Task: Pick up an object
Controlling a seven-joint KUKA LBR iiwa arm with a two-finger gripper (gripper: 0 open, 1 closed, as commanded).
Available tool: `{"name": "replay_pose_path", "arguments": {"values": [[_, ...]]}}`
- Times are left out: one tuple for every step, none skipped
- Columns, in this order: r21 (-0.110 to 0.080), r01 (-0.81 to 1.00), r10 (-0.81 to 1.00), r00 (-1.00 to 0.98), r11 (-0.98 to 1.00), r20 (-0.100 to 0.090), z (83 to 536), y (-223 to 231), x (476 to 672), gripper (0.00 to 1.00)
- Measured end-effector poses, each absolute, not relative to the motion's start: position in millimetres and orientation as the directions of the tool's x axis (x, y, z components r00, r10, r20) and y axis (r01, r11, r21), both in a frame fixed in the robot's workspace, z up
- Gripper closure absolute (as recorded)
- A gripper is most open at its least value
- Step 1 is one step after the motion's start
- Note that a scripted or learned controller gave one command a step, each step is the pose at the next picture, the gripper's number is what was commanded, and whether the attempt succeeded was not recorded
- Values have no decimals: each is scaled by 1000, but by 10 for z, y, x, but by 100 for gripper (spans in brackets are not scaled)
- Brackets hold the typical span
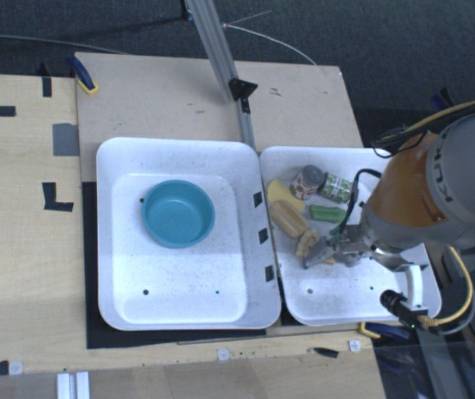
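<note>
Arm (457, 169): rounded grey shell, broad orange band (403, 194) above the wrist, faint lettering on the grey. Wrist section below the band is grey. Thin black cable (355, 191) loops along the band; yellow and black cables (433, 123) run off the upper link. Claw (327, 253): small, dark metal, details blurred.

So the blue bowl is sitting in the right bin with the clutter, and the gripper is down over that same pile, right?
Not quite. The camera view shows the blue bowl alone in the left bin. The clutter lies in the right bin, and the gripper is down over that pile.
</note>
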State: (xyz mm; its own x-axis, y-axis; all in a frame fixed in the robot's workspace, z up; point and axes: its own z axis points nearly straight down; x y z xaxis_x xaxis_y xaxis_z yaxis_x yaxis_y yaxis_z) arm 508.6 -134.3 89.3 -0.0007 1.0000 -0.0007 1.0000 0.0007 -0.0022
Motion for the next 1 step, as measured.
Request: {"name": "replay_pose_path", "arguments": {"values": [[0, 1000, 1000, -1, 1, -2, 1023, -1350, 5093, 100]]}}
